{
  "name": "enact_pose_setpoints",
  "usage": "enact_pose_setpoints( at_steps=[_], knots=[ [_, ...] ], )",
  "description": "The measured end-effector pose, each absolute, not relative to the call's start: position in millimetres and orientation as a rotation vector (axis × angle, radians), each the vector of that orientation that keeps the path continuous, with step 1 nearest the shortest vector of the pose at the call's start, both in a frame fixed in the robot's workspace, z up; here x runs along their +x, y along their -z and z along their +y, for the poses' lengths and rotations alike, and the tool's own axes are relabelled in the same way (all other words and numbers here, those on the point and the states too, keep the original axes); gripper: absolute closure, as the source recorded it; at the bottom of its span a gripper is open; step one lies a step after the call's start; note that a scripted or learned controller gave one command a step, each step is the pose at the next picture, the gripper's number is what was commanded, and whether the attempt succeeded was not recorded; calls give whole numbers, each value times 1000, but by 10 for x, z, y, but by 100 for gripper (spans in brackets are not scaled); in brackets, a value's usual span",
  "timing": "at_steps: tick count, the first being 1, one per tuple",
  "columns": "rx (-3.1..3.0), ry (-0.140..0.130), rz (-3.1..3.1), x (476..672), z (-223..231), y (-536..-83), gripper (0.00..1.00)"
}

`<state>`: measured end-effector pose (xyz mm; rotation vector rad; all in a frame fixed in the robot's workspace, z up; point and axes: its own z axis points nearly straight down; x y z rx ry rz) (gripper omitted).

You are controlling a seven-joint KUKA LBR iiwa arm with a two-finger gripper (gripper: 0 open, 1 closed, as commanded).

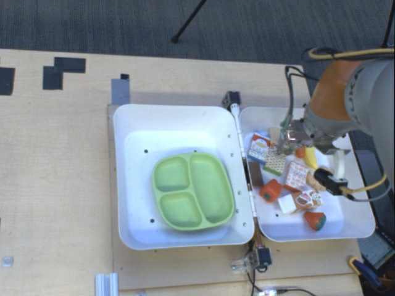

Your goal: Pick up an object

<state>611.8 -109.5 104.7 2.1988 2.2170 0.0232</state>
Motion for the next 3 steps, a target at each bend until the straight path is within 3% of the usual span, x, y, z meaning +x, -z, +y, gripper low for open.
enact_pose_setpoints(
  at_steps=[1, 2, 3],
  knots=[
    [2196, -27, 2201, 5872, -909, -950, 100],
    [2207, -17, 2211, 5834, -891, -904, 0],
    [2216, -6, 2220, 5388, -838, -864, 0]
  ],
)
